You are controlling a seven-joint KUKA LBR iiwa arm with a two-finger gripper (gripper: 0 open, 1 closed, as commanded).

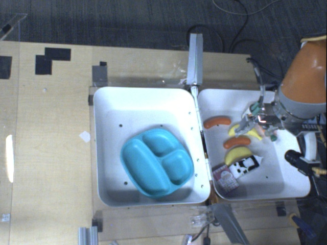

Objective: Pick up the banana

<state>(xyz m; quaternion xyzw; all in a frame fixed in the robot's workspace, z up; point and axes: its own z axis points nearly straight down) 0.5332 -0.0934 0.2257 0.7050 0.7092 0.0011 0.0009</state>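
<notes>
Banana [238, 155] in right bin, sausages [217, 121] beside; gripper [254, 122] state unclear

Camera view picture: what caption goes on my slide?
Grey arm's gripper hovers over a yellow banana and orange sausages in the right white bin; blue divided plate sits left.

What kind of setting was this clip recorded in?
Most likely a robotics lab bench set up for pick trials. Two white bins sit side by side on a wooden bench, toy food such as a banana lies in the right one, and cables trail over grey carpet.
</notes>
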